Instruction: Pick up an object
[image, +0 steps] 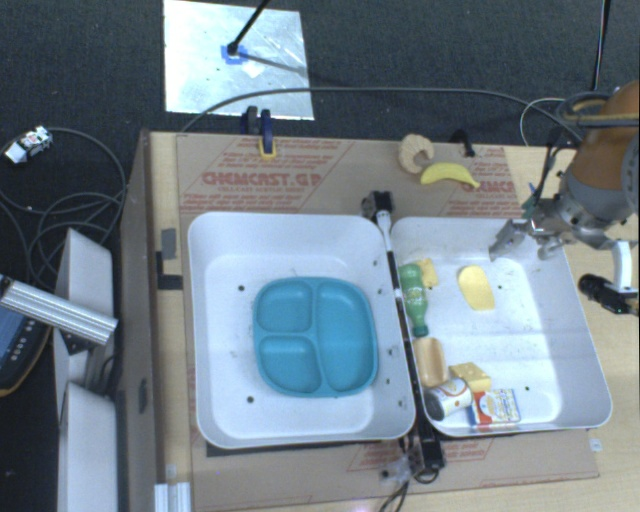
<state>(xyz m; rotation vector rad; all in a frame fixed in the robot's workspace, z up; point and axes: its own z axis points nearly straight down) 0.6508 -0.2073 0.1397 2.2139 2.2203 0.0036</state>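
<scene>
My gripper (521, 243) hangs over the far right corner of the right bin (560, 330), its two fingers spread open with nothing between them. Below and left of it, on the bin floor, lies a pale yellow oblong object (477, 288). A green bottle (411, 296) lies along the bin's left wall, with a small yellow piece (428, 272) beside it. At the near left corner are a tan block (430, 361), a yellow wedge (473, 377), a small can (449, 401) and a printed carton (497, 407).
The left bin (230, 270) holds a blue divided plate (314, 335). Behind the bins, on the cardboard, lie a banana (448, 175) and a beige ring-shaped object (415, 152). A black clamp (380, 205) sits where the bins meet. Cables run across the back.
</scene>
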